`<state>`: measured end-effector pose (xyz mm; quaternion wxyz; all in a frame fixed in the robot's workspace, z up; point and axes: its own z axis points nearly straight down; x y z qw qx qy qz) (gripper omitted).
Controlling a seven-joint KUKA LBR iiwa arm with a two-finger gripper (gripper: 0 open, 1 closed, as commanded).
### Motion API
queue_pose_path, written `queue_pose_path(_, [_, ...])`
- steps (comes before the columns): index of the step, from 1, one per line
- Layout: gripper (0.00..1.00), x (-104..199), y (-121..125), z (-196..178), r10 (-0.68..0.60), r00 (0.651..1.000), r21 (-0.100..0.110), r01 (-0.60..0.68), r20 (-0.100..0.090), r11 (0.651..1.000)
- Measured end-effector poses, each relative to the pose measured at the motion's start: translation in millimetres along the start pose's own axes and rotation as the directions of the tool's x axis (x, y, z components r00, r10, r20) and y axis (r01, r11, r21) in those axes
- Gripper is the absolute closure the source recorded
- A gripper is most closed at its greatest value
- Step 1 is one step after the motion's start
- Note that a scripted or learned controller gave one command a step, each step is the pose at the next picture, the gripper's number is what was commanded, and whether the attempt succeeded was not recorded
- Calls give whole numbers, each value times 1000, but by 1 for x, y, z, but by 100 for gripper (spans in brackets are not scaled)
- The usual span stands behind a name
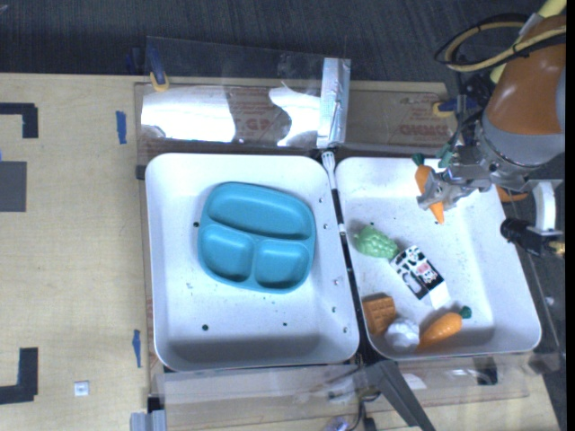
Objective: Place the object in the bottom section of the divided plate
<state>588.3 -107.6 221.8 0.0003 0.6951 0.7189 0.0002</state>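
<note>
The blue divided plate (256,212) lies in the left bin (180,321), with one long section at the far side and two small sections at the near side. Nothing rests in any section. My gripper (442,192) hangs over the far part of the right bin (503,268). It is shut on an orange toy carrot (423,178), whose green top points away and whose tip pokes out below the fingers.
Lying in the right bin are a green toy (374,242), a black-and-white carton (419,272), a brown waffle piece (379,310), a white lump (403,334) and a second orange carrot (444,326). A ridge separates the two bins.
</note>
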Motion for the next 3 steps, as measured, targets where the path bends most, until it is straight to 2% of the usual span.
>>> queue_pose_path(1, [100, 101, -2, 29, -92, 996, 5, 92, -3, 996])
queue_pose_path(2, [100, 182, 17, 39, -156, 988, 0, 156, -1, 988])
queue_pose_path(3, [0, 180, 17, 39, -153, 988, 0, 153, 0, 988])
